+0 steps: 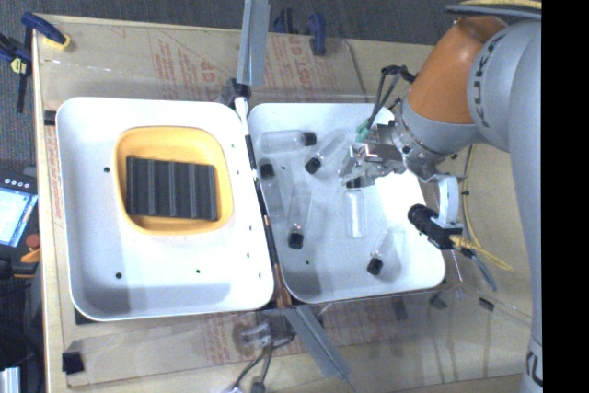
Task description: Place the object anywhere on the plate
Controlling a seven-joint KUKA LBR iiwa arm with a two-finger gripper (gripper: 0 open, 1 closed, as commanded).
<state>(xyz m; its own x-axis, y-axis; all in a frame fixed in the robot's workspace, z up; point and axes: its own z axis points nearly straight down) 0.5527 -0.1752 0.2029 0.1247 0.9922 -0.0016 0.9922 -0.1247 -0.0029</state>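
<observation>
A yellow plate (175, 140) with a dark ridged middle lies in the left bin (92, 281). Several clear vials with black caps lie scattered in the right bin (419, 276). One clear vial (355, 214) lies just in front of my gripper (361, 170), which hangs over the upper middle of the right bin. Its upper end is close to the gripper's tip; whether they touch I cannot tell. Another vial (287, 141) lies at the bin's back left, one (296, 224) at the left, and one (380, 257) near the front.
The arm's orange band (451, 78) and grey wrist cover the right bin's right side. A black knob on a bracket (425, 221) sticks out by the bin's right rim. Blue clamps (317, 32) hold the cardboard base at the back.
</observation>
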